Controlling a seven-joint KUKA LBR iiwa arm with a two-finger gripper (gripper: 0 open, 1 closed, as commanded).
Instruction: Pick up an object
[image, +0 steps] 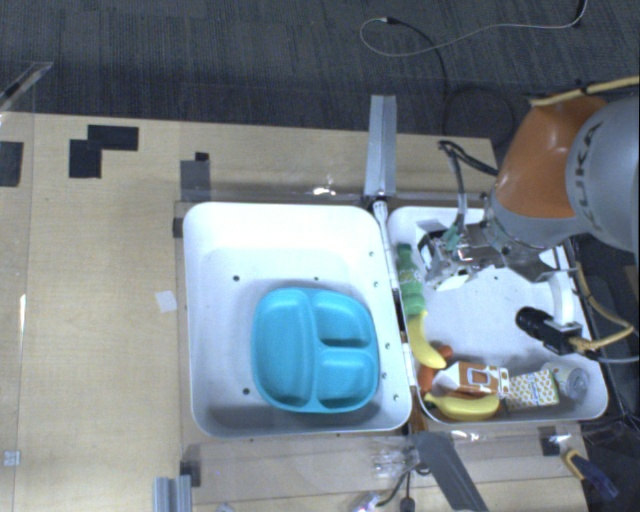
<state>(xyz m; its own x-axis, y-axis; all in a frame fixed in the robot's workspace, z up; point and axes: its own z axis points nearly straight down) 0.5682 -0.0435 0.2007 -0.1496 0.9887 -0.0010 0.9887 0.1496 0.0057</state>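
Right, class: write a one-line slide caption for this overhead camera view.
Robot hand lowered into right bin of clutter; blue divided tray in left bin.

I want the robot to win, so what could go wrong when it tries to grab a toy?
1. The pincer is near the right bin's upper left corner, close to the wall between the bins, so it might bump that wall.
2. The bananas and the box are crowded along the bin's near edge, so it might nudge one thing while reaching for another.
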